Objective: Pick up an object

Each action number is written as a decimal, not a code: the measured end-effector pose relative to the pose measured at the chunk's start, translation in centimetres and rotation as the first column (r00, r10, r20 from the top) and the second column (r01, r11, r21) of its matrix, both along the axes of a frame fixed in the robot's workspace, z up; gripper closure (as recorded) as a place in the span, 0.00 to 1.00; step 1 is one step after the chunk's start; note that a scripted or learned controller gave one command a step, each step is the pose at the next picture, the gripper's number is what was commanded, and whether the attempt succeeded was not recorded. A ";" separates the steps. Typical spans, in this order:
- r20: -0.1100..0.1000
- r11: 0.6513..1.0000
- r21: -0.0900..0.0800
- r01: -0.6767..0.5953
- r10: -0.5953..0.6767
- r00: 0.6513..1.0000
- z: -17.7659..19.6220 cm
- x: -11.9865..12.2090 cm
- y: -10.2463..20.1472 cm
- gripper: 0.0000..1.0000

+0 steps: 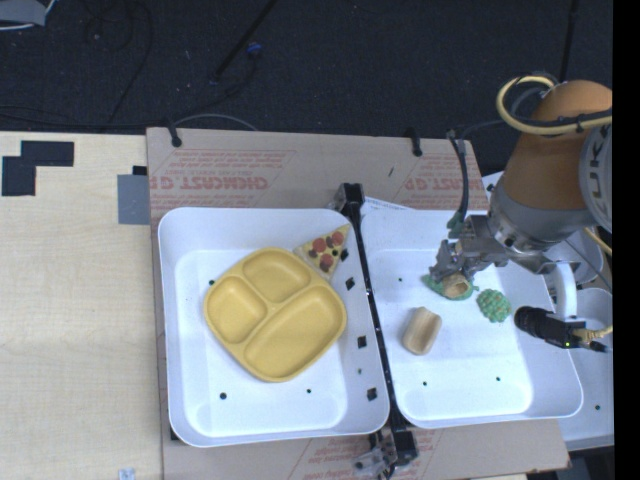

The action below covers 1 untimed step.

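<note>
The pincer [452, 270] sits low in the right bin [480, 398] over a small green-and-tan toy [455, 287]; whether its fingers are parted cannot be told. Mirrored red print (illegible) marks the cardboard [250, 173] beneath.

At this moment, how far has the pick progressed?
Done: the gripper is down in the right bin, at a small green-and-tan item. In hand: nothing visibly lifted; that item rests on the bin floor. Left: the grasp and lift. The green toy and tan piece lie untouched.
</note>
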<state>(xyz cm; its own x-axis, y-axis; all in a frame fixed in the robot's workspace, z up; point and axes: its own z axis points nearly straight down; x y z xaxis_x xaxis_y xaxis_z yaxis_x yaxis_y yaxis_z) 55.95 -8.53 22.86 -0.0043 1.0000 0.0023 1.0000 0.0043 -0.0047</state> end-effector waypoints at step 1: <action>0.002 1.000 0.000 -0.001 0.001 1.000 0.9 1.1 4.9 1.00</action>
<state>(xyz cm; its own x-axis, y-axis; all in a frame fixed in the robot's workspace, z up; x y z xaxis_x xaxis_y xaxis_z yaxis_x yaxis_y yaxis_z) 57.04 -3.62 23.71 -0.0051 1.0000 0.0024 1.0000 0.0051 -0.0024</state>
